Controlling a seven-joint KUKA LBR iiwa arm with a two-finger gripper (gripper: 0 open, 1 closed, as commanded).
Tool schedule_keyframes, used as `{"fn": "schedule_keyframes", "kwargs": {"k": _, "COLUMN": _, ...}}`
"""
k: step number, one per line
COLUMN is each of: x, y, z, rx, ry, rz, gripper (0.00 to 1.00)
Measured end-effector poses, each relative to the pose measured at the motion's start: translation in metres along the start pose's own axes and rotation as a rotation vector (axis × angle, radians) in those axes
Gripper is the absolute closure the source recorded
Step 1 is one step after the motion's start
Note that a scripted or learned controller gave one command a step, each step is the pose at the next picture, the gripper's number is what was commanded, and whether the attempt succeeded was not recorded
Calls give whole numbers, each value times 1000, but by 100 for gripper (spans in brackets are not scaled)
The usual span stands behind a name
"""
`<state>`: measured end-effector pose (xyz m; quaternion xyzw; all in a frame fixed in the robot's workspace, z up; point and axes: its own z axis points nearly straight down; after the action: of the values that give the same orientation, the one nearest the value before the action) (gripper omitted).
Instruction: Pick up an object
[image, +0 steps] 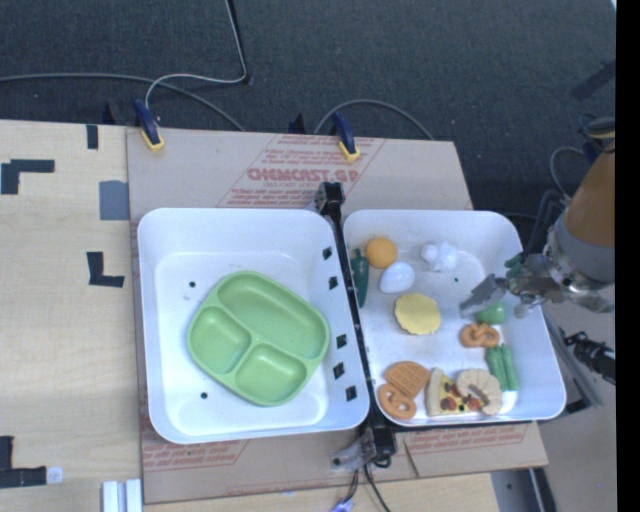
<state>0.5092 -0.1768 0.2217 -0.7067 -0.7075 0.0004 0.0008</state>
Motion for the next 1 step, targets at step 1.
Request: {"fn": "schedule_keyframes", "kwargs": {"k": 1, "x": 51, "y": 44, "z": 97, "rx": 2, "ry": 1, "rz": -1, "gripper": 0}}
